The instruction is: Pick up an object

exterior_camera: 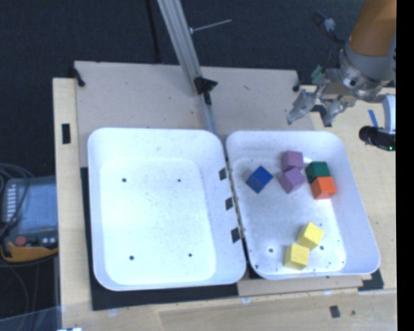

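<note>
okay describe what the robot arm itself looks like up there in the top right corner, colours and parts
The arm has an orange band running into a grey cylindrical wrist section. Below that hangs the tool, a grey metal assembly with thin finger-like parts and dark fittings. Finer markings are too small to make out.

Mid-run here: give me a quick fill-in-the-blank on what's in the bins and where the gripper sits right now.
1. All the blocks lie in the ____ bin.
2. The green block touches the ____ block just below it.
3. There are two yellow blocks and two ____ blocks.
4. The gripper hangs beyond the bin's ____ rim.

Missing words: right; orange; purple; far
</note>
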`<state>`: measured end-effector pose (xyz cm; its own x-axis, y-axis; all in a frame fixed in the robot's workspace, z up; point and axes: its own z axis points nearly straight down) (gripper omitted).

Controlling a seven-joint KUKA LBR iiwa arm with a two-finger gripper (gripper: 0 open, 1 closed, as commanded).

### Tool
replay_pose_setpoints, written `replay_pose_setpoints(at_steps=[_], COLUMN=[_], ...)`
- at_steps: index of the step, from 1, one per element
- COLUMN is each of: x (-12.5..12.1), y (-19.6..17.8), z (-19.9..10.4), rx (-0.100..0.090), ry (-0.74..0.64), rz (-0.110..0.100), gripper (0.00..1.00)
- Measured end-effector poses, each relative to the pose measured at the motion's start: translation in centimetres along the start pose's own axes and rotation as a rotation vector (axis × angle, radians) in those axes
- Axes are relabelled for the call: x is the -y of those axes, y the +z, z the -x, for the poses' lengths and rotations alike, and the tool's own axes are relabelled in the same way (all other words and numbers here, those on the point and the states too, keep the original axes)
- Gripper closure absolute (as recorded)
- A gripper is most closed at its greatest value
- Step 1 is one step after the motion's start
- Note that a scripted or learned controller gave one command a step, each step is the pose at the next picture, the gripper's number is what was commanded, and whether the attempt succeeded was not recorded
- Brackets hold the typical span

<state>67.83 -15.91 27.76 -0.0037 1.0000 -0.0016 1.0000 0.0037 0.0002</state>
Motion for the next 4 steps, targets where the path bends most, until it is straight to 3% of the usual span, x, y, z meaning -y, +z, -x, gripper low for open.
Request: replay_pose_setpoints(at_steps=[1, 3, 4], x=[0.0, 0.2, 0.4], y=[0.0, 11.5, 15.0], z=[0.0, 0.1, 0.2], rx=[0.001, -0.001, 0.007], ry=[-0.002, 0.001, 0.003], rz=[-0.001, -0.004, 0.010], gripper=[0.00, 0.00, 0.00])
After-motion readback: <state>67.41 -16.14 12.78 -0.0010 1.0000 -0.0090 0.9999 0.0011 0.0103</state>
